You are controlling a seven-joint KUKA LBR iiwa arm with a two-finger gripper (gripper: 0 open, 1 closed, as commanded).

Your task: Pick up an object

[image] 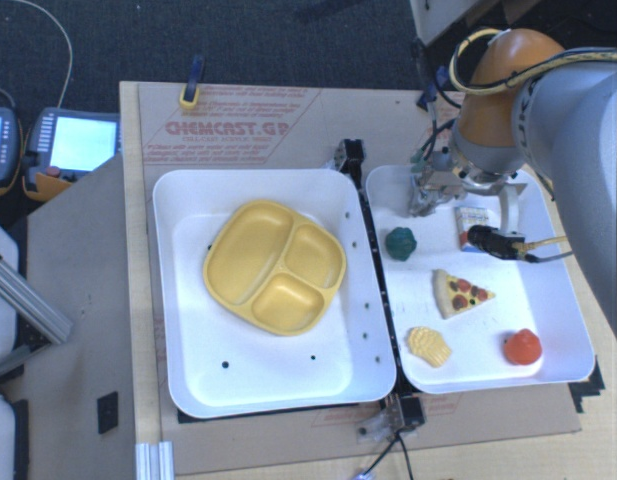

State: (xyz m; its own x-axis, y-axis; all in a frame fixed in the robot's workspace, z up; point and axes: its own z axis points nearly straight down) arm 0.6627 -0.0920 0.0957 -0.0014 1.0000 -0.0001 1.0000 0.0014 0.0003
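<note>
Hovering at upper right, gripper (425, 200) sits above the green ball (400, 242) (can't tell the jaws' state); round toy could roll away if clipped off-centre.

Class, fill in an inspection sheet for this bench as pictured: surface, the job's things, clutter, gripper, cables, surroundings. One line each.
Surface: brown board bearing a left bin and a right bin, side by side.
Job's things: in the right bin, a green ball, pizza slice, yellow ridged piece, red-orange fruit, small white packet.
Clutter: yellow divided plate in the left bin.
Gripper: gripper low over the right bin's far end, above the green ball; nothing seen held.
Cables: yellow cable looped at the wrist; white cable far left.
Surroundings: lit handheld screen, dark floor.
</note>
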